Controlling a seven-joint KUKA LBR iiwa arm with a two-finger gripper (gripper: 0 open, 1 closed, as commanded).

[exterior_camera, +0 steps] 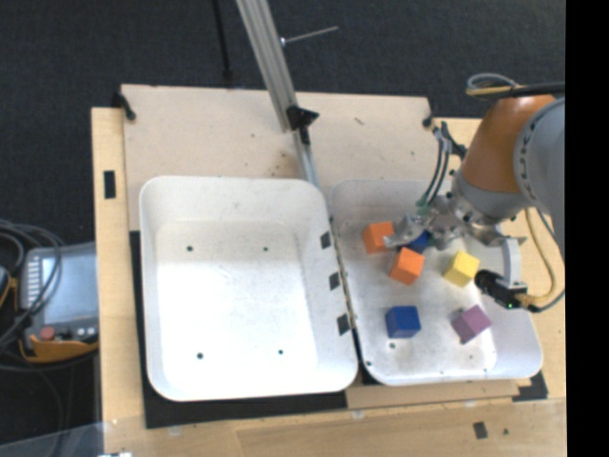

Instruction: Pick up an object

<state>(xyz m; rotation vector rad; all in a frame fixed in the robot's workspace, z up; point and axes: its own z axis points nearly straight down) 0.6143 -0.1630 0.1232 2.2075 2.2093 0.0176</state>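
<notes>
Orange cube lies in the right bin, touching or just beside the tool; whether the tool is open or closed cannot be told. Second orange cube, yellow cube, blue cube and purple cube sit nearby in that bin.

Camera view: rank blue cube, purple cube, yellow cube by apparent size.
1. purple cube
2. blue cube, close to the purple one, so that order is unsure
3. yellow cube, looks slightly smaller; it lies farther from the camera.
</notes>
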